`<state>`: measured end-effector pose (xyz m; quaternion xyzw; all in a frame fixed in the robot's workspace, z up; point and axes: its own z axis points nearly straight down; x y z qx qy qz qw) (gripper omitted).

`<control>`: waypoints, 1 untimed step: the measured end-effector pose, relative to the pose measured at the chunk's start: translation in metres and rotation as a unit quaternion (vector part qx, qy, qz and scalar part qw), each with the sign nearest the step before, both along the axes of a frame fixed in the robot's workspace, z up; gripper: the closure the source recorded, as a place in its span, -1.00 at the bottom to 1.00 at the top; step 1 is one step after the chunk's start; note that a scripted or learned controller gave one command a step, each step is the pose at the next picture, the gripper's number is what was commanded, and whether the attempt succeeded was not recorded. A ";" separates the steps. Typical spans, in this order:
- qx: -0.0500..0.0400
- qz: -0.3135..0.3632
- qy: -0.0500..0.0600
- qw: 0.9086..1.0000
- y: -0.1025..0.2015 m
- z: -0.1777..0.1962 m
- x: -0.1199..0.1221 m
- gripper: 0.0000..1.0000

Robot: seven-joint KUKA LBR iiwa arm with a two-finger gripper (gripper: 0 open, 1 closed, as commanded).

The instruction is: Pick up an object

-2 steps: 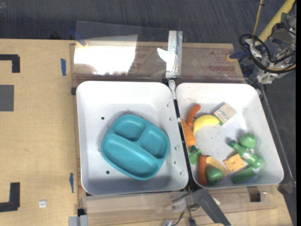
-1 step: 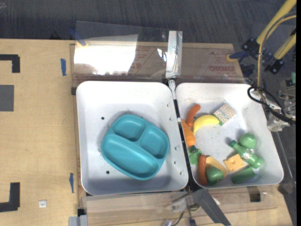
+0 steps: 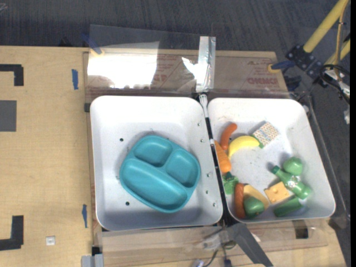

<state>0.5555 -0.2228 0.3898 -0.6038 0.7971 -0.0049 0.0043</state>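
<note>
Toy carrot — right bin

A robotics lab or test cell is suggested. Two white bins are fixed side by side on a bare wooden counter marked with black squares and blue tape. Dark carpet is seen behind, and a yellow-legged stand with cables.

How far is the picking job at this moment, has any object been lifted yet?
Nothing looks done: the lemon, carrot and green bottle all lie in the right bin. Nothing is in hand. The teal tray sits in the left bin. The whole pick is left.
</note>
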 end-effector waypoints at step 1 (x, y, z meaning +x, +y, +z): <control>0.002 0.099 0.003 0.995 0.002 -0.018 0.070 1.00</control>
